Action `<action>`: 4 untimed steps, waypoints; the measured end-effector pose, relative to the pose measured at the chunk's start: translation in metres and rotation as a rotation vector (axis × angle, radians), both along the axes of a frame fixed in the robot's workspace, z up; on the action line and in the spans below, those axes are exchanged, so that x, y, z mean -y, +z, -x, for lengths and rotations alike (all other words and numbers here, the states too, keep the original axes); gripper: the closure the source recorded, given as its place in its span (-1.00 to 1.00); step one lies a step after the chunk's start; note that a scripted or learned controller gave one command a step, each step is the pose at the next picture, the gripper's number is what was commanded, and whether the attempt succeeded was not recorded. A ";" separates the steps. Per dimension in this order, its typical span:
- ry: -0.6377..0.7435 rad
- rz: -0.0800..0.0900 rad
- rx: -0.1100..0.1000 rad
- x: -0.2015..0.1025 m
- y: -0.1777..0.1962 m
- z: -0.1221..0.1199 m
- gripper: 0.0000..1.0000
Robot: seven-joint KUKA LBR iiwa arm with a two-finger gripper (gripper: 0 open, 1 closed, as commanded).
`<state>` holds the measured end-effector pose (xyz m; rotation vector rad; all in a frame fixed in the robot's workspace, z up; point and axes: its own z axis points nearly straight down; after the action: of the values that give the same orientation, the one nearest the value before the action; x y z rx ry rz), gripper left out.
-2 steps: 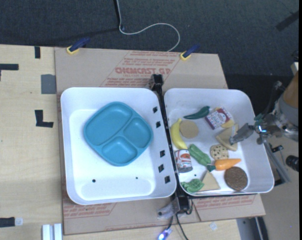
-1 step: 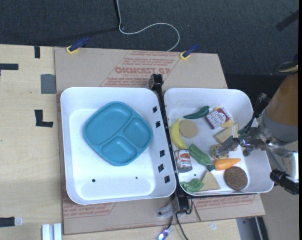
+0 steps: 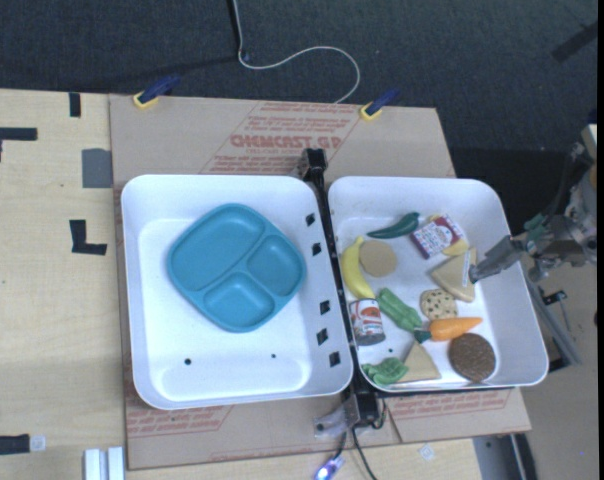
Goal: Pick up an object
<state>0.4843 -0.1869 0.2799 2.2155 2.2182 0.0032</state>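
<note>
The right bin [image 3: 502, 218] holds several toy foods: a yellow banana [image 3: 355, 268], a tan round bun [image 3: 378, 258], a dark green pepper [image 3: 394, 226], a red and white packet [image 3: 435, 236], a pale cheese wedge [image 3: 454, 278], a chip cookie [image 3: 437, 303], a green pickle [image 3: 400, 309], an orange carrot [image 3: 452, 328], a brown patty [image 3: 472, 356] and a small can [image 3: 368, 320]. My gripper [image 3: 480, 266] reaches in over the bin's right wall, its tip right beside the cheese wedge. Nothing is seen lifted.
The left bin [image 3: 152, 368] holds a blue divided plate [image 3: 236, 265]. A sandwich wedge [image 3: 420, 364] and green lettuce [image 3: 384, 372] lie at the right bin's front. Both bins rest on cardboard [image 3: 282, 133], and a white cable [image 3: 302, 58] loops behind it.
</note>
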 end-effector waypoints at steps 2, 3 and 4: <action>0.006 -0.007 -0.013 -0.075 -0.043 0.001 1.00; 0.009 -0.006 -0.009 -0.161 -0.040 0.001 1.00; 0.002 -0.004 -0.010 -0.156 -0.030 0.001 1.00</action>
<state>0.4833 -0.0314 0.2498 2.2203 2.2271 -0.0040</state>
